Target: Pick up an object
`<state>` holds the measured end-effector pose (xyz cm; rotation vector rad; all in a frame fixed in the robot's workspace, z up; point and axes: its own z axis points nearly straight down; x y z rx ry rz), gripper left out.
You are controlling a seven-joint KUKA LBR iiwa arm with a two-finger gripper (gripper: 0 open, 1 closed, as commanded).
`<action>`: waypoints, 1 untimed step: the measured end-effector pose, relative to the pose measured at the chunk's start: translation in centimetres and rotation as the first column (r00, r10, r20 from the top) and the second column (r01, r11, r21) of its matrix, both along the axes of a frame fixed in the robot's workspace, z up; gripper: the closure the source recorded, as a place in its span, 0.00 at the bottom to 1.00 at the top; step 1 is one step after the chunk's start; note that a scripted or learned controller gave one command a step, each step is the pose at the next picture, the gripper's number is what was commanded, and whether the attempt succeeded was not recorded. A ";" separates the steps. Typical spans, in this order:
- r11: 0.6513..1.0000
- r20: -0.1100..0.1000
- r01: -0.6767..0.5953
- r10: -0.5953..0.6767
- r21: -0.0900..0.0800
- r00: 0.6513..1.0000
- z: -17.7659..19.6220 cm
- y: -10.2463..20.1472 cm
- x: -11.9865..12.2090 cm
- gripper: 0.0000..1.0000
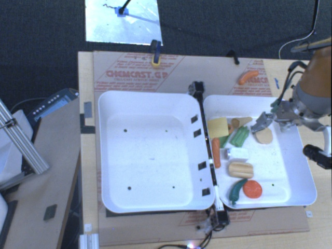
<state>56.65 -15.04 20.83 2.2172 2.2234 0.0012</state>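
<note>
The arm (316, 82) reaches in from the right over the right-hand bin (295, 165), and its gripper (263, 122) hangs low above the bin's upper middle. The fingers (259, 124) point left and down toward the clutter of toy food, but they show as a small grey blur, so whether they are apart or together cannot be told. Nothing can be seen between them.

The things to pick from lie in the left half of the right-hand bin. Just beside the gripper, on its lower right, is a tan potato-shaped piece (264, 136). To its left a green vegetable (239, 136) lies tilted, touching a yellow block (218, 125) at the bin's upper left and a small tan piece (239, 122) above it. Below the green vegetable sits a small white block (238, 152), and under that a tan bread roll (240, 169). An orange carrot-like stick (216, 153) lies along the bin's left wall. Near the front edge a red round piece (252, 189) rests against a dark green pepper-like piece (236, 190).

The left-hand bin (109, 113) stands just beside the right one, their rims joined by black clips (196, 133). Both rest on a cardboard sheet (135, 71) on the worktop (85, 77). An orange sausage-shaped toy (248, 77) lies on the cardboard outside the bins, behind the right one. A yellow and blue clamp (155, 54) grips the cardboard's far edge.
</note>
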 end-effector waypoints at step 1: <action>1.000 -0.003 -0.007 0.007 0.003 1.000 -5.4 7.2 1.2 0.00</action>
